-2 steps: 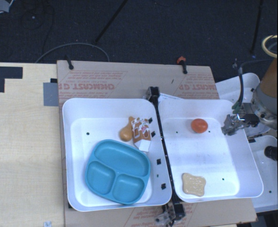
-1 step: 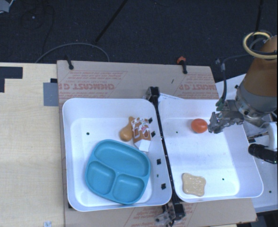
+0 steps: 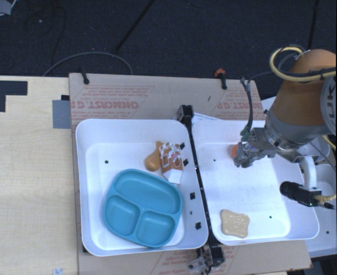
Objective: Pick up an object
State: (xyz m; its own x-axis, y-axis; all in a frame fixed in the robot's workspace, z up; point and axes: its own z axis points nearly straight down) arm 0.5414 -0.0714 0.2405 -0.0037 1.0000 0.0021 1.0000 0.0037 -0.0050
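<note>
My gripper [image 3: 243,157] hangs low over the upper middle of the right bin [image 3: 306,234]. A small orange-red thing [image 3: 236,151] shows at the gripper's left side, touching or very close to it; whether it is held is unclear. A flat beige piece [image 3: 235,223] lies near the right bin's front wall. In the left bin [image 3: 88,153] a blue divided plate [image 3: 142,207] lies flat, and a brown and white toy [image 3: 165,157] rests behind it near the divider.
A black divider bar [image 3: 194,176] runs between the two bins. Cardboard [image 3: 134,99] lies under the bins, with a pale wooden bench top [image 3: 25,176] to the left. The arm's orange band [image 3: 309,73] rises at the right.
</note>
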